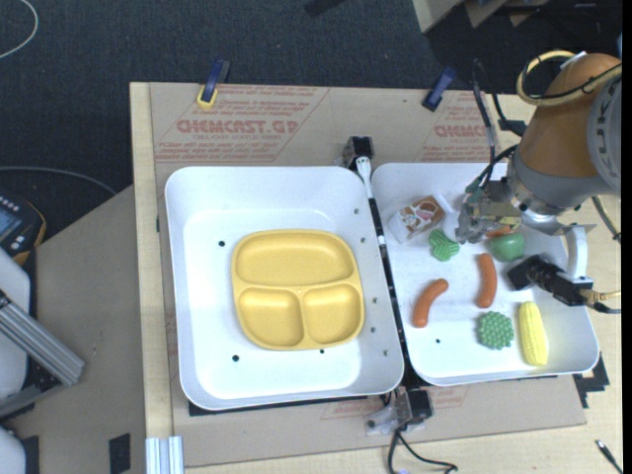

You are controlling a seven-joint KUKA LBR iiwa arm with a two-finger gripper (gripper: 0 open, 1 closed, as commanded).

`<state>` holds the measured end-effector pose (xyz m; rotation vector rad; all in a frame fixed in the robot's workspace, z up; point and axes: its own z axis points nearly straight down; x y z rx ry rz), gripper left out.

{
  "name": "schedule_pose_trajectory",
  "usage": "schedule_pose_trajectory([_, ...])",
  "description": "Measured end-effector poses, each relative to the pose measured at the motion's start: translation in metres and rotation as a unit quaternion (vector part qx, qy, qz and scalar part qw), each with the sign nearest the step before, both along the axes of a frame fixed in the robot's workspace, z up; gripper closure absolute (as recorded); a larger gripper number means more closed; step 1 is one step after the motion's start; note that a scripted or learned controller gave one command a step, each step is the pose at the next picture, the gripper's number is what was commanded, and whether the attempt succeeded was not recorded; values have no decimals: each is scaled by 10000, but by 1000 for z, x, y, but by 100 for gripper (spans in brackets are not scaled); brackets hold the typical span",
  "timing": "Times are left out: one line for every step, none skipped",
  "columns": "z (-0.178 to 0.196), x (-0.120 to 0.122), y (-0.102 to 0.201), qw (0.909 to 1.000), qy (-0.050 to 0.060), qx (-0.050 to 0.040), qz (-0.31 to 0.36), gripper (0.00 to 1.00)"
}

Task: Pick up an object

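The right bin (573,358) holds several toy foods: a wrapped brown snack (420,216), a small green piece (443,249), two orange sausages (429,302) (486,279), a broccoli head (495,330), a yellow corn cob (532,332) and a round green item with a red top (508,244). My gripper (474,221) is low over the back of this bin, between the snack and the round green item, just right of the small green piece. The arm's body hides whatever lies directly under it.
The left bin (197,294) carries a yellow three-compartment plate (295,287). A black part of the arm's mount (541,275) juts over the right bin near the corn. Cables hang at the back right, and clamps (359,150) sit between the bins.
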<state>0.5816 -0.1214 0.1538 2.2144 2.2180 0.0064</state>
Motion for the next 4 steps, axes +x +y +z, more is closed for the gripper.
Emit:
schedule_pose_trajectory([63, 6, -4, 10000, -9, -2, -3, 100])
schedule_pose_trajectory([72, 7, -4, 10000, 18, 4, -2, 100])
schedule_pose_trajectory([67, 19, 40, 10000, 22, 7, 13, 100])
schedule_pose_trajectory([61, 17, 98, 10000, 56, 23, 20, 100])
